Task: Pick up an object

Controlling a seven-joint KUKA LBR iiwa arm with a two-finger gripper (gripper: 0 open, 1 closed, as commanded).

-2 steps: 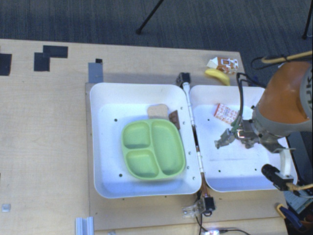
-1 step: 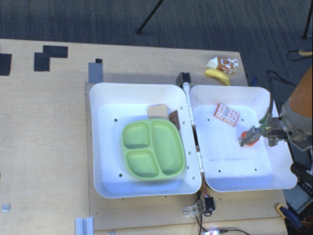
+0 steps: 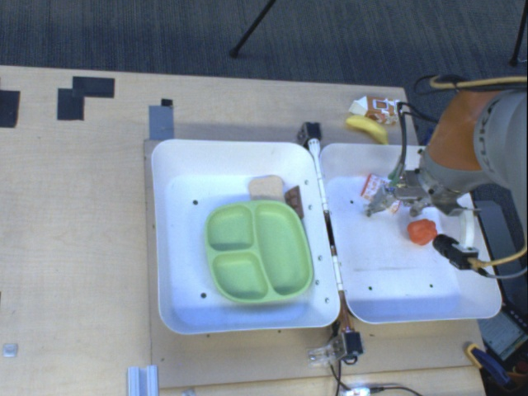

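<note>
Green is the colour of the big tray (image 3: 259,252) with three parts that lies in the left bin (image 3: 177,221), close to that bin's front edge. Behind the tray, a tan flat thing (image 3: 266,186) and a small brown thing (image 3: 293,196) peek out near the wall shared with the other bin.

Two white bins sit side by side on the pale wooden surface (image 3: 74,246). In the right bin (image 3: 412,295) a small red-orange thing (image 3: 421,232) lies near the right edge, about halfway from back to front. A white packet with red print (image 3: 373,188) lies toward the back of that bin, near the left wall.

The grey arm (image 3: 487,143) with its orange band comes in over the right edge. Its tool (image 3: 388,202) is low in the right bin, just beside the packet and a little to the left of the red-orange thing. The silver fingers (image 3: 375,207) point to the left, but it is too small and blurry to see if they are apart or together, so I cannot tell. Nothing can be seen between them.

On the surface behind the right bin's back edge lie a yellow banana (image 3: 366,127) and a small wrapped snack (image 3: 379,106), close to each other
</note>
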